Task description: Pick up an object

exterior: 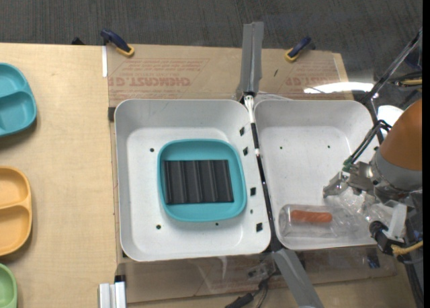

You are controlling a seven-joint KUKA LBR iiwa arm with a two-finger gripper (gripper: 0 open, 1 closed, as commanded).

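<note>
A clear plastic packet holding an orange-red stick (310, 218) lies near the front wall of the right bin (302, 125). Its crinkled clear wrap spreads to the right, toward the arm. My gripper (351, 191) hangs low over the right side of that bin, just right of and slightly behind the packet, at the wrap's edge. The grey wrist with its orange band (406, 140) rises above it at the view's right. A teal tray with a dark ribbed insert (200, 180) sits in the middle of the left bin (134, 165).
Teal (15, 105), orange (13, 209) and green (5, 288) plates lie on the wooden bench at the left. Cardboard held by clamps (117, 42) lies behind the bins. A grey divider bar (252, 58) runs between them. Cables hang near the arm.
</note>
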